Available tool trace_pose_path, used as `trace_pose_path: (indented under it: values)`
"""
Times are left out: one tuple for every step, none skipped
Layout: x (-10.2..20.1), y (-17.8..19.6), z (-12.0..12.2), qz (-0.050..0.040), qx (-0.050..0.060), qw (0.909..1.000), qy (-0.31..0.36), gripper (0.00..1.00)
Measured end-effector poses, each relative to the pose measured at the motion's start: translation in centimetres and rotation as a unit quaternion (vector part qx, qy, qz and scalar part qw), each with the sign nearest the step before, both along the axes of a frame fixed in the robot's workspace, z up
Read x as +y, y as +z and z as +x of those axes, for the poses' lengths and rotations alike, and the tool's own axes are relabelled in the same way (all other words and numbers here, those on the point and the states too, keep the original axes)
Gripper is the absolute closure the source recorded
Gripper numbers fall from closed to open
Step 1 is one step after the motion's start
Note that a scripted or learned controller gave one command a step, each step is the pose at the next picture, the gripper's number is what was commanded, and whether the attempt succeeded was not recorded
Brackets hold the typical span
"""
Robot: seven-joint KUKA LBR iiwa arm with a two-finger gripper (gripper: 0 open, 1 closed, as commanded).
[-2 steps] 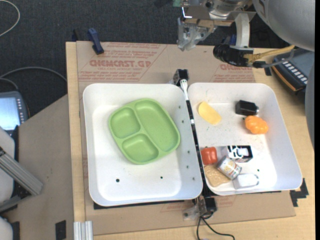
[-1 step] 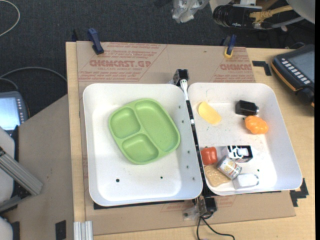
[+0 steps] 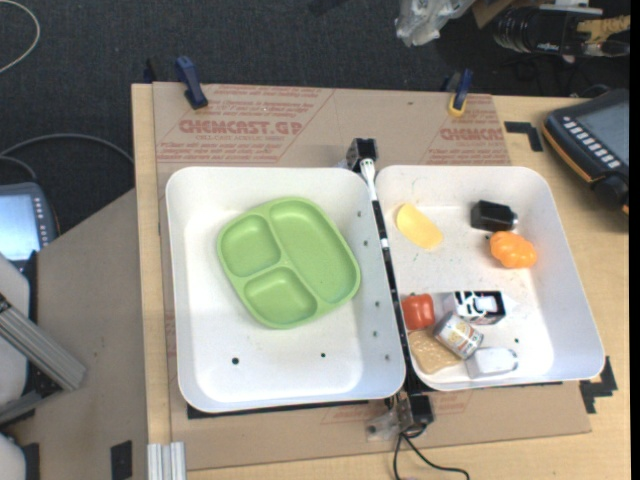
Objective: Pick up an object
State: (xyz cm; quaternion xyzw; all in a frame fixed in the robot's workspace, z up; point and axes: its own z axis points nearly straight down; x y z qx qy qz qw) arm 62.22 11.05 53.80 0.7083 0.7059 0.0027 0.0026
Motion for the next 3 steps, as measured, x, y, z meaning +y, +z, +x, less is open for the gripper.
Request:
trace_pose_path:
  values:
    - [-2.2,-6.4,4.6,-0.0008,0.006,1.0,0.0,1.0]
    - [-8.7,-6.6,4.4,-0.0004,0.005,1.0,0.0,1.0]
    - [1.3,0.2,2.5,0.0014,-0.001,1.0,0.006,1.0]
